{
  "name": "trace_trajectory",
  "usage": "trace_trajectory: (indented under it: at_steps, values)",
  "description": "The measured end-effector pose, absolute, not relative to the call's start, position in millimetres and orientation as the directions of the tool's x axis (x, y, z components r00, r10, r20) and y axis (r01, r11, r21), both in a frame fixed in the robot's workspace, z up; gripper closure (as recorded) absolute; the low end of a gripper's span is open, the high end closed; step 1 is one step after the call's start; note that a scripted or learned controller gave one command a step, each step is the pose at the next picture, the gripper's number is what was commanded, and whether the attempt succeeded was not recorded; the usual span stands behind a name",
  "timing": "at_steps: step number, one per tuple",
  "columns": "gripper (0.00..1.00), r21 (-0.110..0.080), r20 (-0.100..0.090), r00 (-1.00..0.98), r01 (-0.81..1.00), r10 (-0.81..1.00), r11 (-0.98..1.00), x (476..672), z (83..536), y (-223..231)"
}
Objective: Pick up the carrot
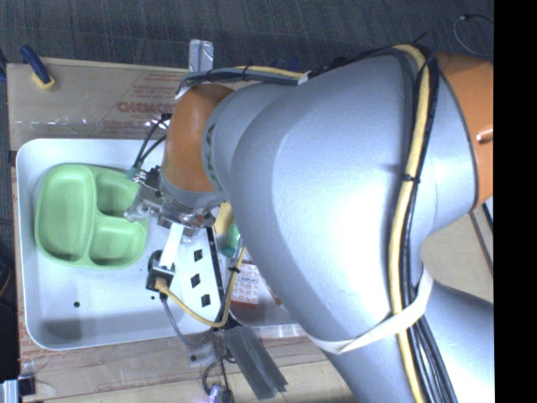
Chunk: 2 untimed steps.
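Grey arm (336, 208) hides most of the bin (50, 309); I can't tell how the jaws are set or where the carrot lies (green dish (84, 217) just beside), so a blind close may miss.

The big grey arm (336, 208) fills most of the right side and hangs over the middle of the desk (92, 99), so things under it are hidden. In the left white bin (29, 250), a green divided tray (84, 217) sits at the upper left and blocks that part. The bin floor below the tray, along the bottom and left, is bare and open, with only a small dark speck (76, 304) on it.
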<state>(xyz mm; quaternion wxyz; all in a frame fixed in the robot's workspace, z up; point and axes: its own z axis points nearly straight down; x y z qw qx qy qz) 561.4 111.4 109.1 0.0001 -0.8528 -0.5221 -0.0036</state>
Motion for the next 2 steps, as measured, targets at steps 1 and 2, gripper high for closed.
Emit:
trace_trajectory:
  at_steps: [1, 2]
  values:
    - [0.0, -0.004, -0.004, 0.537, 0.844, 0.844, -0.537, 621.2, 90, 145]
    - [0.0, -0.021, -0.018, 0.771, 0.636, 0.636, -0.772, 650.8, 90, 148]
